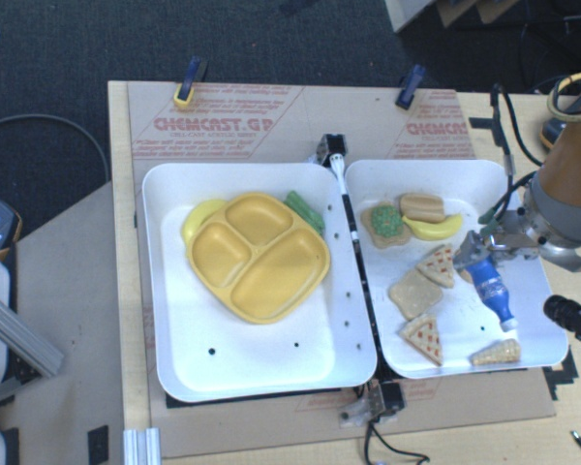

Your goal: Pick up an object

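Camera view: we see the gripper point(479, 252) low in the right bin point(465, 174), at the upper end of the blue bottle point(491, 293), which lies flat near the bin's right side. We cannot tell whether it is wide or narrow. A pizza slice point(438, 265) lies just beside it. For a clean pick, we would centre on the bottle alone before lifting.

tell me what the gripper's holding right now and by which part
It cannot be told. The gripper is low in the right bin, right at the upper end of the blue bottle, but the view is too unclear to show a hold.
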### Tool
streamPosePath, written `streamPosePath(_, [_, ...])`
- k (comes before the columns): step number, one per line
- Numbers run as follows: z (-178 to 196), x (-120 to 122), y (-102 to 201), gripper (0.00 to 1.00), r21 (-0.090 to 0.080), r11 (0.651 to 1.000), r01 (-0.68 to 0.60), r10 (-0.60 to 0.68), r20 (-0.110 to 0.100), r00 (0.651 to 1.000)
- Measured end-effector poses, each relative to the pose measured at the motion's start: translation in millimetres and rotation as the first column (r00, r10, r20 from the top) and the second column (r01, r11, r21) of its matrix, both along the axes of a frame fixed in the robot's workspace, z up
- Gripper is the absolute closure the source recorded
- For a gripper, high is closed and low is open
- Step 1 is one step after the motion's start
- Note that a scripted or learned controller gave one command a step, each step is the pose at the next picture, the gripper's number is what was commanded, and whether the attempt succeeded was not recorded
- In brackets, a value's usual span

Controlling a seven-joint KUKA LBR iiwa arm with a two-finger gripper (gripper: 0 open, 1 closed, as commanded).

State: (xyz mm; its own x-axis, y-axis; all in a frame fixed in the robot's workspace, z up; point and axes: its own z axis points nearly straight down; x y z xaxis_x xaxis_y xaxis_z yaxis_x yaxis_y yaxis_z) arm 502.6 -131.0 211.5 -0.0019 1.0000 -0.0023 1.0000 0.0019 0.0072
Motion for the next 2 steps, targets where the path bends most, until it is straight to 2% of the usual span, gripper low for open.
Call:
streamPosePath(1, [14.2, 0.9, -0.1, 1.00, 0.001, 1.000, 0.001, -0.001, -0.003, 1.000])
streamPosePath(2, [19.8, 10.6, 60.8, 1.00, 0.003, 1.000, -0.006, 0.006, -0.004, 1.000])
